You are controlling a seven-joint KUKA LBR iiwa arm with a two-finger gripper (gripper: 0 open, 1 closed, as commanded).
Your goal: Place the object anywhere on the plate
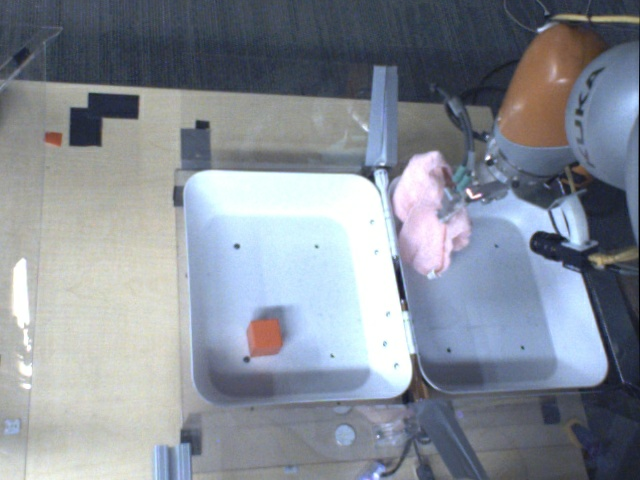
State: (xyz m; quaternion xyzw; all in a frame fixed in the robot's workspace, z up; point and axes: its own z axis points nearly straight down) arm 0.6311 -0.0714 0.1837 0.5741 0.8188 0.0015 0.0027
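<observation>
A crumpled pink cloth hangs at the far left corner of the right bin, and its left edge overlaps the rim between the two bins. My gripper comes in from the right and presses into the cloth's right side. Its fingers are closed on a fold of the cloth, which droops below them. The grey arm with its orange band fills the upper right.
A small orange cube lies in the near part of the left bin. A grey metal post stands behind the rim between the bins. Black blocks and a small red square lie on the bench at the far left.
</observation>
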